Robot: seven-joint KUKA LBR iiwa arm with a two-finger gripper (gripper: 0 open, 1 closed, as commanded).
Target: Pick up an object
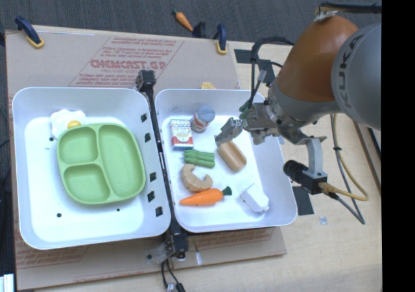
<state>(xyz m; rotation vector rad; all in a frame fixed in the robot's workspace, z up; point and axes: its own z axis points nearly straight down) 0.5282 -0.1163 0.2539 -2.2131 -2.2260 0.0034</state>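
Bins sit side by side on the bench: the left bin (26,174) holds a green divided plate (100,162) with a fried-egg toy (67,121) just past its upper left corner, and the right bin (280,213) holds a scatter of toy foods. The arm (324,70) reaches in from the right, and its gripper (229,132) hangs over the right bin's upper right area, just above a tan bread roll (232,156). Whether the pincer is spread or closed cannot be told from this slant, and nothing can be seen between its tips. Left of the roll lie green beans (199,158), with a small red and white carton (181,134) and a small can (202,117) above them. Below the beans rests a curved croissant-like piece (194,179), touching an orange carrot (204,197). A white block (255,199) lies near the bin's lower right corner, apart from the rest
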